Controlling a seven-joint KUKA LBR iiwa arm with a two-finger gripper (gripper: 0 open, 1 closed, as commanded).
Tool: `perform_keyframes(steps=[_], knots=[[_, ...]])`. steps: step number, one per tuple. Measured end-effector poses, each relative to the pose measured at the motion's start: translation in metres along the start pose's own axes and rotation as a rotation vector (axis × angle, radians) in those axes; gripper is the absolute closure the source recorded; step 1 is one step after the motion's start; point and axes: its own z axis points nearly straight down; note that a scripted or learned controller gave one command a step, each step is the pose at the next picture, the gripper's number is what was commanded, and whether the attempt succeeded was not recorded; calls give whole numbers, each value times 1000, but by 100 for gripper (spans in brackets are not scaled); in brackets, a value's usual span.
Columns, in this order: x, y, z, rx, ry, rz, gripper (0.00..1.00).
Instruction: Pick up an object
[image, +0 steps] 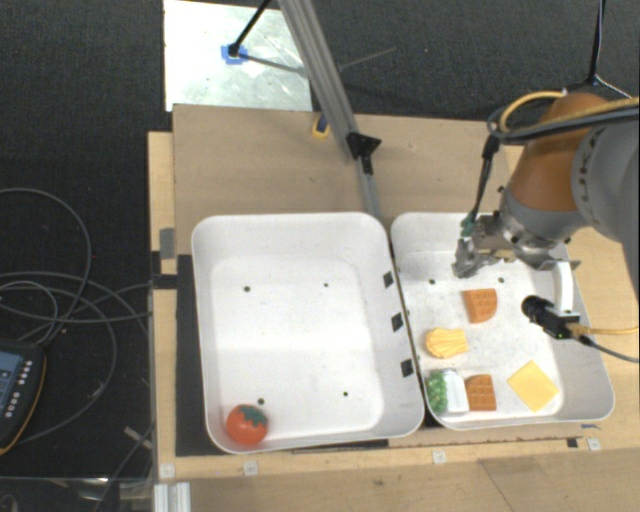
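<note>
A tan wooden bench (260, 160) bears two shallow white bins side by side, the left bin (215, 300) and the right bin (420, 240), seen from above. A grey tripod leg (330, 80) slants across the bench's far edge, by a pale floor panel (200, 60). Black cables (60, 300) loop over dark carpet beside a handheld controller (15, 385).

The two bins, the left bin (290, 240) and the right bin (430, 235), look like smooth white plastic with a soft shine, and they sit on a flat, dull worktop (260, 160) that looks like brown board. The red tomato (246, 424) is shiny and smooth like a plastic toy, the yellow cheese slice (532, 385) is smooth, and the two brown waffles (480, 305) (480, 392) look bumpy. The arm (560, 170) has a smooth orange part and dull grey metal, and the floor (70, 120) looks like rough dark carpet.
</note>
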Motion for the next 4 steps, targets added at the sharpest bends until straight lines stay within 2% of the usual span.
perform_keyframes(steps=[1, 2, 3, 4], knots=[[1, -2, -44, -2, -1, -2, 100], [5, 0, -108, -5, -1, -5, 100], [5, 2, -148, -3, -1, -5, 100], [65, 0, -144, 3, 2, -11, 100]])
